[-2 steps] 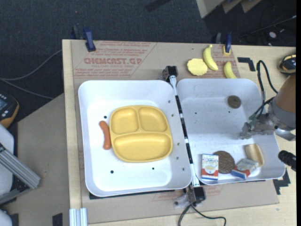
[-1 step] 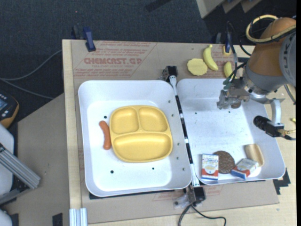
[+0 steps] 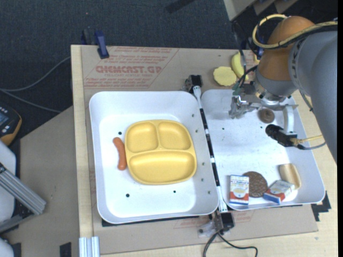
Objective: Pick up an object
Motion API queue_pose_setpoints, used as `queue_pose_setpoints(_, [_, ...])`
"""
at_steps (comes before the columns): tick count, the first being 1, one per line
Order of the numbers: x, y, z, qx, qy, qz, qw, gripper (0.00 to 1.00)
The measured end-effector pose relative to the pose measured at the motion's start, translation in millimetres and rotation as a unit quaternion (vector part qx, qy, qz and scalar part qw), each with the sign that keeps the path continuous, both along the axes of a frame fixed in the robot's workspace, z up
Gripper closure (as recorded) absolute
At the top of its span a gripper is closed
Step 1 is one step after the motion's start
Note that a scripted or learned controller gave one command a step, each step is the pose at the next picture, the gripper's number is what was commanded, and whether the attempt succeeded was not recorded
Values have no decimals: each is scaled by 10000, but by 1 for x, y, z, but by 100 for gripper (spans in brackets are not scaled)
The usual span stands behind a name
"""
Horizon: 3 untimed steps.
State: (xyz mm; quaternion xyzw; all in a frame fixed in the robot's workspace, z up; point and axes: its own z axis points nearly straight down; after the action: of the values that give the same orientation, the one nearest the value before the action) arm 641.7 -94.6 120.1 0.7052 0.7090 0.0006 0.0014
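Note:
My gripper (image 3: 237, 109) hangs low over the far left part of the right bin (image 3: 225, 143), under the orange wrist band (image 3: 278, 52). A small brown round piece (image 3: 266, 114) lies just to its right. Along the bin's near edge sit a small carton (image 3: 239, 189), a brown cookie (image 3: 257, 183), a red, white and blue packet (image 3: 278, 191) and a tan cylinder (image 3: 290, 174). Nothing shows in the gripper. The left bin (image 3: 104, 143) holds a yellow divided plate (image 3: 159, 151) with an orange sausage (image 3: 121, 153) beside it.
Two yellow toy foods (image 3: 225, 75) lie on the bench just beyond the right bin. A black part with a yellow cable (image 3: 280, 135) reaches over the bin's right half. A blue clamp (image 3: 100, 43) stands at the bench's far left corner.

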Motion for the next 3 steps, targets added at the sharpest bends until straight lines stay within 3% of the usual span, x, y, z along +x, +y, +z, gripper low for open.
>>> queue_pose_setpoints(1, [-17,-55,114,-26,-52,-48,10000,100])
queue_pose_setpoints(2, [-18,-50,106,0,10,-24,10000,0])
queue_pose_setpoints(3, [-34,-111,53,3,47,-53,10000,0])
